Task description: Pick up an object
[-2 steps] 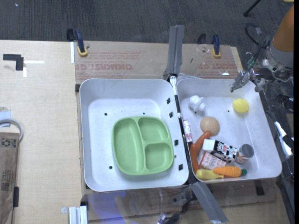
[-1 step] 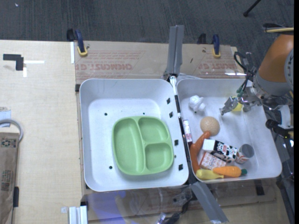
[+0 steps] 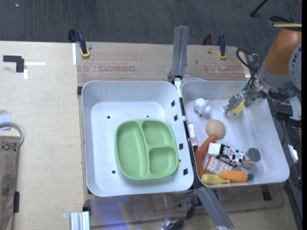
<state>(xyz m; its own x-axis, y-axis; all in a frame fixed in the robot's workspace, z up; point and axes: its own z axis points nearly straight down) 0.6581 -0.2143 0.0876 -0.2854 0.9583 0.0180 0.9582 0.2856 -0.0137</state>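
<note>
My gripper hangs over the back right part of the right bin, reaching in from the right under the orange-banded wrist. A small yellow object shows between its grey fingers, which are shut on it. On the bin floor lie a small white object, a tan ball, an orange carrot, a black-and-white patterned box, a red-and-white carton, a second carrot, a yellow piece and a grey can.
The left bin holds a green divided plate. A marker pen lies along the divider between the bins. A grey post rises behind that divider. Clamps hold the cardboard at the back.
</note>
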